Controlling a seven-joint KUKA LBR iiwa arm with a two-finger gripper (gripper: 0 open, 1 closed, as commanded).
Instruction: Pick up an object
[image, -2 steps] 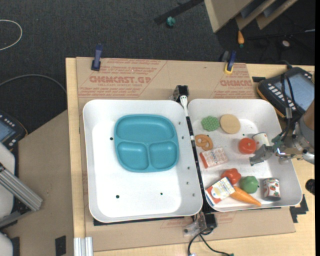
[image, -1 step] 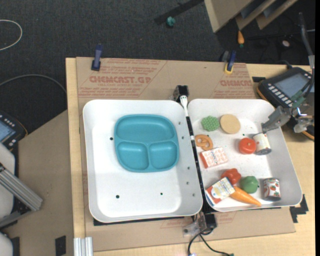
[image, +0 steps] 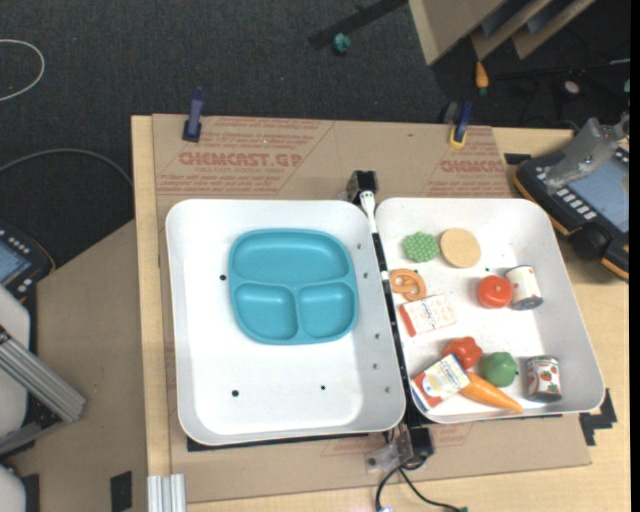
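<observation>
A: Bench (image: 300, 150) first. Brown board top with red lettering, two clamps on the far edge, one blue (image: 192, 116) and one yellow-and-blue (image: 460, 124).

B: Bins?

A: Two shallow white bins side by side, touching along the middle. Left bin (image: 200, 380) holds one thing, a turquoise divided plate (image: 292, 285), three compartments, lying flat in the far half.

B: And the right bin (image: 570, 330)?

A: All the small items. Far row: green knobbly disc (image: 421, 246) just beside a tan round cracker (image: 460, 248). Below those, a pretzel (image: 406, 284) near the inner wall, and a small red-and-white carton (image: 426, 317) just under it.

B: Middle right?

A: Red tomato (image: 493, 291) touching a small white can (image: 524, 286) lying on its side.

B: Near end?

A: A cluster. Red pepper (image: 462, 351), green round vegetable (image: 499, 367) just beside it, orange carrot (image: 488, 394) lying slantwise below both, a white packet with a red patch (image: 441, 381) touching the carrot's thick end. A little tin with a red-dotted label (image: 543, 377) stands apart toward the outer wall.

B: Pincer state?

A: Cannot tell. Nothing in the bins is lifted; every item rests on the bin floor.

B: Anything off the bench?

A: A black and grey handheld controller (image: 585, 195) at the right edge, dark carpet behind, thin cables on the floor at left.
</observation>
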